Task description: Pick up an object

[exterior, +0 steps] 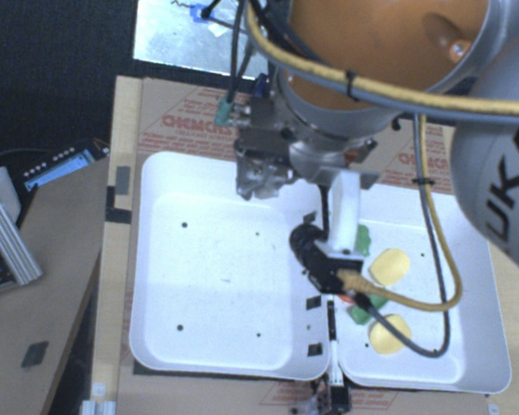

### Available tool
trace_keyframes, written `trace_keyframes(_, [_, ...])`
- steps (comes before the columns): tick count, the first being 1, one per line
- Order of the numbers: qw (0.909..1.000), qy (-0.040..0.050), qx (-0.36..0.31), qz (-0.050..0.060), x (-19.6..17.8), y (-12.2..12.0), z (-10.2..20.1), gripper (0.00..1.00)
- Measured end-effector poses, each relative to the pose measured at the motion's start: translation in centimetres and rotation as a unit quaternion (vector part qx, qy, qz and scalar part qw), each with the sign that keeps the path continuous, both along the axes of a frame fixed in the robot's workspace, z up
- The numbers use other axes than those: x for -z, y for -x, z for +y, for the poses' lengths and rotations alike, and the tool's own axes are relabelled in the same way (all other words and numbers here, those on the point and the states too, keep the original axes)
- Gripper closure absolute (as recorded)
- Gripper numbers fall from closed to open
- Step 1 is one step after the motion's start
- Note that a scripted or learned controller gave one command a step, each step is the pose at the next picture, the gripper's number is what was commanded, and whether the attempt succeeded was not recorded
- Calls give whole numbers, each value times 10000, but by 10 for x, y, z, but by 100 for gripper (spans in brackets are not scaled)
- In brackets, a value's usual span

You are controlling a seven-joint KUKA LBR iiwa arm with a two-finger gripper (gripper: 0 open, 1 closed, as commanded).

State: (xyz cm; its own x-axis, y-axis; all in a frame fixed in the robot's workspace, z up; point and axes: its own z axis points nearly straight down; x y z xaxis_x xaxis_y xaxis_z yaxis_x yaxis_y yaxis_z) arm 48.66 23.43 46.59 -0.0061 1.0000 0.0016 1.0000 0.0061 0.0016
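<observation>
You see the grey arm (491, 135) come in from the upper right of the frame, its orange band filling the top centre. The gripper (261, 176) hangs over the upper right corner of the left bin (214, 280), close to that bin's far rim and just left of the ridge where the two bins meet. It looks like a blurred grey lump from this angle, so you cannot tell whether it is spread or closed, and nothing can be made out in its grasp. The things you could pick all lie in the right bin (473, 333), in its left half, near the centre right of the frame. The upper yellow disc (390, 266) lies flat, about midway down the bin. The lower yellow disc (389, 334) lies towards the bin's near rim, and a dark cable crosses over it. An upper green piece (363, 239) sits just up and left of the upper disc, partly hidden by the robot's own parts. A lower green piece (375, 303) lies between the two discs, with a small reddish bit (358, 301) just beside it, too small to identify. The gripper is well apart from all of these, up and to their left. Both bins rest on a brown cardboard sheet (181, 119) with red print.
</observation>
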Motion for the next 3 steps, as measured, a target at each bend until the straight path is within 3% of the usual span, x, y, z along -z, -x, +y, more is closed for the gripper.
trace_keyframes(3, [10000, 1, -5, -3, -18, 0, 0, 100])
